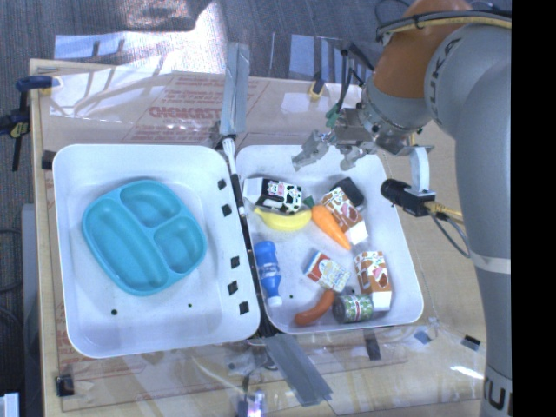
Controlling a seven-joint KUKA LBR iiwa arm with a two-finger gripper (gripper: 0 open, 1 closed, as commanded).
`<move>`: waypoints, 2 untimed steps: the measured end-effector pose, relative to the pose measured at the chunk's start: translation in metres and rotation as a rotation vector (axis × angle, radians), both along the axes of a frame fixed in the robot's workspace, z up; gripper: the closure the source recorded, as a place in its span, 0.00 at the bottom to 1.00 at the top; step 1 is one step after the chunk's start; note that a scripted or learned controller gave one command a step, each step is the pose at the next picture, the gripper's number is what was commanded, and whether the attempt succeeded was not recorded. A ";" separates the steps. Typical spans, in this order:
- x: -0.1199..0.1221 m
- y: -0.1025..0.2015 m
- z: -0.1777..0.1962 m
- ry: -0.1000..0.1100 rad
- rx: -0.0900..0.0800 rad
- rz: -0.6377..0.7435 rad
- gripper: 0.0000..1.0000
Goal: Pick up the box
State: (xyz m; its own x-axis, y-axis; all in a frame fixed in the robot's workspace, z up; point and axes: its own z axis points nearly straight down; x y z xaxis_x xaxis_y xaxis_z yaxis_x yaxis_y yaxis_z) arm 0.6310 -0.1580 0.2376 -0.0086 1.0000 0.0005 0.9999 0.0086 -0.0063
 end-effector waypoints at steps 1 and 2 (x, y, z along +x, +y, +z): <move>-0.043 -0.009 -0.136 -0.004 0.002 -0.132 0.00; -0.150 -0.014 -0.147 -0.003 -0.001 -0.107 0.00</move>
State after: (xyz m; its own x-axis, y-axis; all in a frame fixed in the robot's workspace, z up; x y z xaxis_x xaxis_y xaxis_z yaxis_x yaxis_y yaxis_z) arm 0.4812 -0.1718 0.0908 0.0984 0.9952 -0.0002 0.9951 -0.0984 -0.0032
